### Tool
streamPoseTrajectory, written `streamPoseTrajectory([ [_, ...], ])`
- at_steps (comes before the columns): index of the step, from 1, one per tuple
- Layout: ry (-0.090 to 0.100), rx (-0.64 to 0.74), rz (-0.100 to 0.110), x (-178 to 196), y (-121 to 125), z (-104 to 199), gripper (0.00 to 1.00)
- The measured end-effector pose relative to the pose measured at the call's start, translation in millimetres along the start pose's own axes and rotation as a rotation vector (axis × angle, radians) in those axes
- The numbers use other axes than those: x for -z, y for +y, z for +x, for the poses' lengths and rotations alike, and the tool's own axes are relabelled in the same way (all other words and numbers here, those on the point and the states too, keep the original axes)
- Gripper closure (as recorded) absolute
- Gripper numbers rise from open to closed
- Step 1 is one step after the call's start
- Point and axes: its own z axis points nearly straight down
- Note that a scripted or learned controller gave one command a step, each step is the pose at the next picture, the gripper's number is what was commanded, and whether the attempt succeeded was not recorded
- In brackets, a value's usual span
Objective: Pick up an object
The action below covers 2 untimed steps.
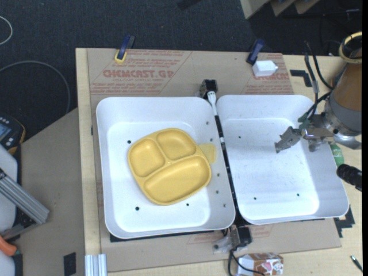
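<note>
The gripper (289, 139) hangs over the right bin (253, 111), toward its far right side. I can't make out how its fingers stand, and I see nothing caught in them. Across the divide, a yellow sectioned plate (168, 165) lies flat in the middle of the left bin (115, 119), its right rim near the edge where the two bins meet.

glossy yellow plastic tray (169, 165), smooth white plastic bins (109, 154)
</note>
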Motion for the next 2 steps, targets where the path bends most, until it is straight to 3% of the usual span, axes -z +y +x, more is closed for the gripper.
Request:
streamPoseTrajectory([
  [1,-0.001,0.009,-0.013,165,-41,89,0.0],
  [2,0.002,0.011,-0.016,281,-45,193,0.0],
])
